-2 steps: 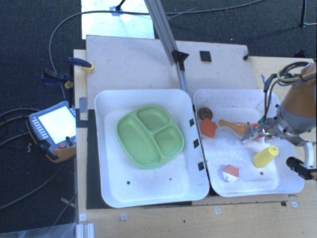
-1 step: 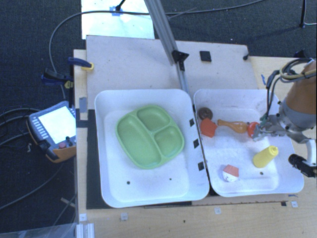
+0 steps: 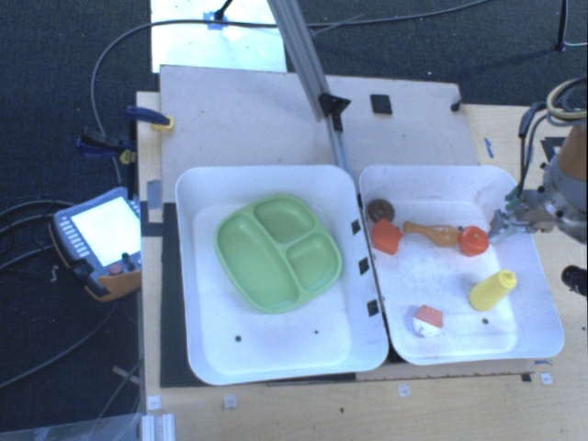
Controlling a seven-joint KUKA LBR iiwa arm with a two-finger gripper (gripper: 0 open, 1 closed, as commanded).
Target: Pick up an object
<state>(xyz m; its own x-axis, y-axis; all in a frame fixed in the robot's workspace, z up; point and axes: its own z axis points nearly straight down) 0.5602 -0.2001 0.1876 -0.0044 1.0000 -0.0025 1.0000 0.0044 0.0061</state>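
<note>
Nearest, a red-and-white toy lies by a yellow bottle; the pincer, perhaps narrowly parted, holds nothing beside a red ball.

The right bin was crowded along its far half: a brown disc, an orange block, an orange bottle and a red ball lay in a row from left to right, close together. The gripper stood just right of the ball. A yellow bottle and a small red-and-white piece lay nearer, well apart, with bare floor between them. In the left bin, a green divided plate took the middle; its near strip lay open.
</note>
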